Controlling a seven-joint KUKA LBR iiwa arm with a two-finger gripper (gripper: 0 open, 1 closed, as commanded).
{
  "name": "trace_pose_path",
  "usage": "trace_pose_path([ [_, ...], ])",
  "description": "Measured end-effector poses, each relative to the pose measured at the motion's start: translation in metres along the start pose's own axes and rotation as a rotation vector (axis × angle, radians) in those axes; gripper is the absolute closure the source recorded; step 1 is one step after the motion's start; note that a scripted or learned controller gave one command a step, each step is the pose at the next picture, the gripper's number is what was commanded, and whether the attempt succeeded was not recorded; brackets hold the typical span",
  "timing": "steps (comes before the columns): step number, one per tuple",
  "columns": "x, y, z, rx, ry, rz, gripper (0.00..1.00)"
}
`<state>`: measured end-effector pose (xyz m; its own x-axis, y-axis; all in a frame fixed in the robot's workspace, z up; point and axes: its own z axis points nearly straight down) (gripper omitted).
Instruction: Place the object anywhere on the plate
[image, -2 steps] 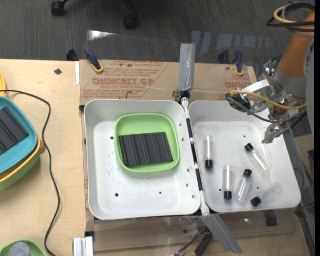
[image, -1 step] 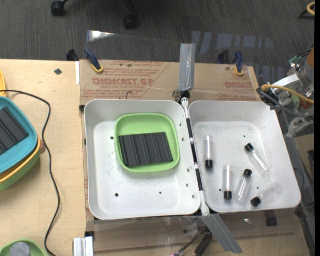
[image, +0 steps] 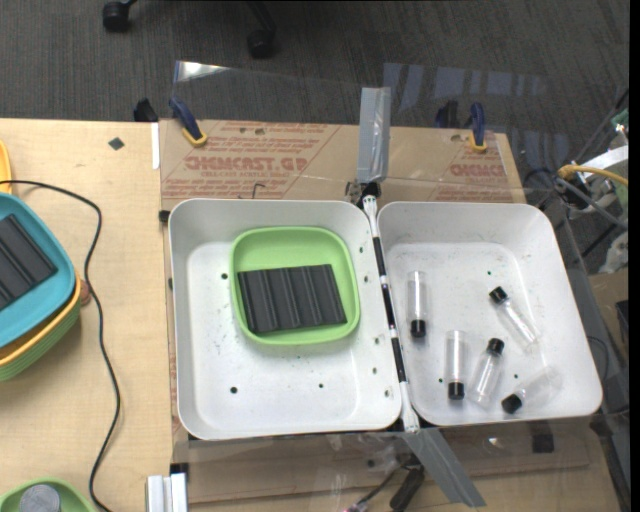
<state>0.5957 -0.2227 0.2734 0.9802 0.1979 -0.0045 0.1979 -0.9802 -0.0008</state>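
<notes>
The task's things lie in the right bin (image: 560, 250), in the lower right of the frame: five clear vials with black caps, all on their sides. One vial (image: 416, 300) lies near the bin's left wall with its cap pointing down the frame. A second vial (image: 455, 362) lies lower and nearer the middle, and a third (image: 487, 370) is just beside it, tilted, cap up. A fourth (image: 512, 315) slants toward the right wall, and a fifth (image: 530, 390) lies near the lower right corner.

The green plate (image: 290, 241) sits in the upper half of the left bin (image: 182, 330), at frame centre, carrying a dark ribbed mat (image: 292, 298). No vial is on it.

Both bins rest on a cardboard sheet (image: 260, 160) held by two clamps at the top. On the wooden surface (image: 80, 180) at far left sit a teal container (image: 30, 275) and a black cable (image: 101, 300).
</notes>
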Motion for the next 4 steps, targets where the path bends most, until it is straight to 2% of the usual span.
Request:
trace_pose_path([
  [1, 0.001, -0.077, 0.008, 0.001, -0.001, -0.028, 0.00],
  [2, -0.011, -0.029, 0.008, 0.000, -0.001, -0.021, 0.00],
  [3, -0.024, -0.005, -0.010, 0.000, 0.000, 0.001, 0.00],
  [4, -0.017, -0.046, 0.004, 0.001, -0.001, -0.012, 0.00],
])
